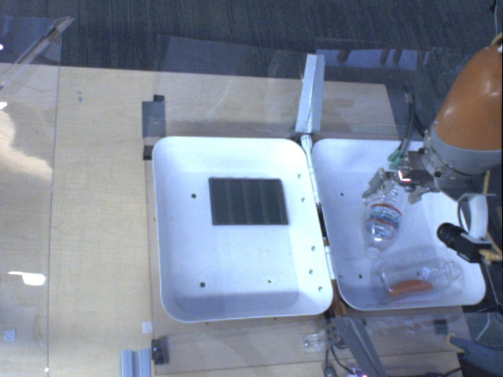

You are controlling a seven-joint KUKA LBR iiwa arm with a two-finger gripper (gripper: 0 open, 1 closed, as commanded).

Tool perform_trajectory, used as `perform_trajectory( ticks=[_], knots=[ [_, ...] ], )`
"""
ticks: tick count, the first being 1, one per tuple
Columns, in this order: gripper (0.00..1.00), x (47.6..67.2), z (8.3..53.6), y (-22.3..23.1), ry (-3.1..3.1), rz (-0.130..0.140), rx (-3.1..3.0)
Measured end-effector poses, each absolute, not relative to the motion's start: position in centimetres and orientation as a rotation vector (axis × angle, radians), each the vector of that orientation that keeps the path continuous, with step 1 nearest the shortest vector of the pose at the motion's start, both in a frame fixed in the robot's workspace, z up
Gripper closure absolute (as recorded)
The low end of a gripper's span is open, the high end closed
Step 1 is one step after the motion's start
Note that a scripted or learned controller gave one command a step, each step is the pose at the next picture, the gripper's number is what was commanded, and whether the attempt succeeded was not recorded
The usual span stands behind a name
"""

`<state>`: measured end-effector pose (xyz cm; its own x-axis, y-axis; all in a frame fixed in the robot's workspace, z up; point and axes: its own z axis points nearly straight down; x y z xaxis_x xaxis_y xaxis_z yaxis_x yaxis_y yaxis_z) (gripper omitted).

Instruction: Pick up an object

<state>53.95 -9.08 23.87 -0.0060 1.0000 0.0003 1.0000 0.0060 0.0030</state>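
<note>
A light wooden bench (94,210) holds two flat white bins side by side, the left bin (177,234) with a dark ridged mat (247,201) in it, and the right bin (346,210) touching it.

Dark grey ribbed carpet floor (196,10) across the top of the frame. Below it, pale wooden tabletop (86,210) filling the left and centre, with clear glossy plastic sheeting (31,171) over its left part, catching soft white glare at far left. Small dark metal bracket (155,118) at upper centre-left; upright grey metal bar (310,94) at upper centre. Tangled cables (346,356) at the bottom right edge.
</note>
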Motion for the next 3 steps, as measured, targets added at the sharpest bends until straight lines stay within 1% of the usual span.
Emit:
perform_trajectory(
  ticks=[1,2,3],
  knots=[
    [0.00,57.5,12.1,-12.1,2.255,0.042,2.117],
    [0.00,55.8,9.6,-16.0,2.439,0.016,1.936],
    [1.00,55.7,10.3,-15.7,2.448,0.017,1.937]
  ],
)
